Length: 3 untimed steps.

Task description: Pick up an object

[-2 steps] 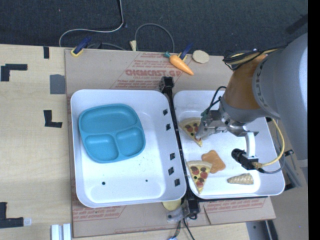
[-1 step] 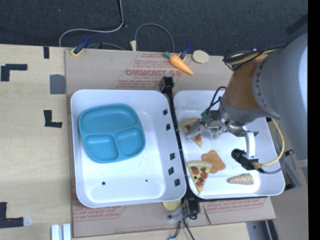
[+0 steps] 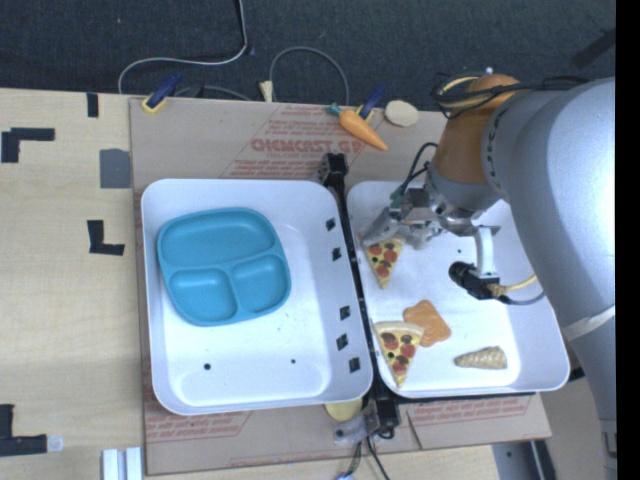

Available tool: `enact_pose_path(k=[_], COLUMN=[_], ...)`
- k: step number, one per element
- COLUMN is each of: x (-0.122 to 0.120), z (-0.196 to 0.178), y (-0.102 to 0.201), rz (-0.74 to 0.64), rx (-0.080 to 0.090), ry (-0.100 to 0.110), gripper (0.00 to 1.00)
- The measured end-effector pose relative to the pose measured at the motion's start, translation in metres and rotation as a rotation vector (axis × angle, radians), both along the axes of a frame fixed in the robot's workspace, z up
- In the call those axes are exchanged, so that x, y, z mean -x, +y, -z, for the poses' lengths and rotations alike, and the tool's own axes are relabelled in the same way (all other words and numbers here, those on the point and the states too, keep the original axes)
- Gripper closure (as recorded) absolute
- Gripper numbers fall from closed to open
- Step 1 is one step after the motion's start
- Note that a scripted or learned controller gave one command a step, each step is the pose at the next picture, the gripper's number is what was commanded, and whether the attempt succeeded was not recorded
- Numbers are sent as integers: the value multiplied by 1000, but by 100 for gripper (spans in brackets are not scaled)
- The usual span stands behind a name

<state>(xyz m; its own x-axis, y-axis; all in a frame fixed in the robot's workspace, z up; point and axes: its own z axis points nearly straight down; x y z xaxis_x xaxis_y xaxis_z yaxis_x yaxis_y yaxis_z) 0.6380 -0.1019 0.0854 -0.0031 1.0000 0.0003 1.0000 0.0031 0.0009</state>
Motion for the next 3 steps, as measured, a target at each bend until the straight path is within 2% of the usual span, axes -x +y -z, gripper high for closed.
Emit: enact_pose_path(k=[1,2,3], x=[-7,-8,22], z=[0,-11,-104], y=[5,6,55], rz=[2,1,-2], rx=[2,2,-2], ry=[0,-3,-2], gripper=[0,100,100])
